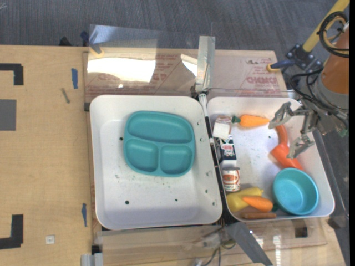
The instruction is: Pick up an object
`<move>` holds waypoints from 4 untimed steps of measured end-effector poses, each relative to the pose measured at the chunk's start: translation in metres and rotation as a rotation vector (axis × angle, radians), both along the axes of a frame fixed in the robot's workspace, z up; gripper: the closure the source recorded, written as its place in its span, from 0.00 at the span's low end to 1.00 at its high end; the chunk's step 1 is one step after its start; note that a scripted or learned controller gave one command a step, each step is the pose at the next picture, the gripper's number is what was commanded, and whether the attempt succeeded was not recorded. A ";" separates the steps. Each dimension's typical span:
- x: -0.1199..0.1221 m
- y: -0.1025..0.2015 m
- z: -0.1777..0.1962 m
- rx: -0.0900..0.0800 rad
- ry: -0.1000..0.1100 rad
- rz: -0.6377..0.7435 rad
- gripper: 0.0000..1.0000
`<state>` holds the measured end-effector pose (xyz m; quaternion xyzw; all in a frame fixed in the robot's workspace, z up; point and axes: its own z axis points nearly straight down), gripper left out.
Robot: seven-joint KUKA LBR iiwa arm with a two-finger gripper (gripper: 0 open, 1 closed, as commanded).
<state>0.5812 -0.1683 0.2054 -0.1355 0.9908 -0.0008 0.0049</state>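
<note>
Claw (294,127) spread wide, gripping nothing, poised just above orange scoop (283,151) beside blue bowl (295,190). Probably light, rigid, slippery plastic; best pinched across the narrow handle.

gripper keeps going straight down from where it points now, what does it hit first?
Most likely the orange-red piece in the right bin: the open gripper hangs just above it. Depth is unclear from this slanted view.
</note>
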 end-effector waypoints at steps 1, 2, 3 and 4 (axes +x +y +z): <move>0.005 -0.049 -0.108 0.001 0.000 -0.048 0.00; 0.000 -0.021 -0.112 -0.001 -0.022 -0.028 0.00; 0.030 -0.014 -0.117 0.001 -0.002 -0.191 0.00; -0.011 -0.055 -0.105 -0.006 -0.044 -0.141 0.00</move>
